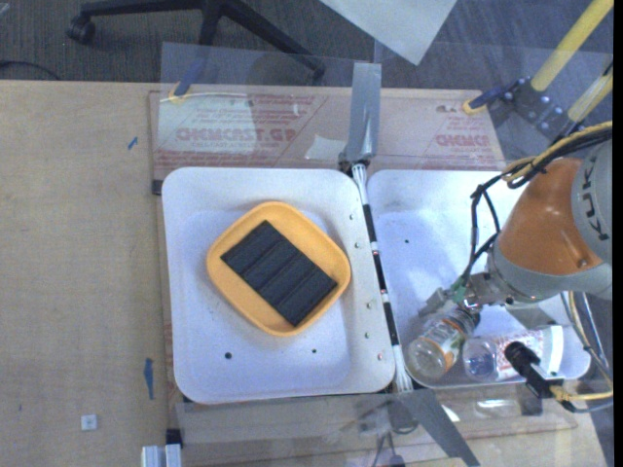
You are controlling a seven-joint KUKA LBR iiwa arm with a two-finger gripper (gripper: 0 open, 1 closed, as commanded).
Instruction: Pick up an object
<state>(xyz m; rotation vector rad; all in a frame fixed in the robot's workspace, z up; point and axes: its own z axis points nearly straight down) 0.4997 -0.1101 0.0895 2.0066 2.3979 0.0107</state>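
A small clear jar (434, 350) with something amber inside lies in the near left corner of the right bin (419, 232). To its right lies a clear plastic bottle (487, 356) with a blue and red label, along the bin's near wall. My gripper (451, 305) hangs just above and behind the jar, below the arm's orange band (547, 227). Nothing shows as held. A yellow dish (226, 280) with a black ribbed pad (278, 272) in it sits in the middle of the left bin (195, 358).
The wall between the two bins (375, 261) runs close to the left of the jar. Yellow-handled tools (574, 37) lie beyond the bench at the back right. The arm covers much of the right bin's right half.
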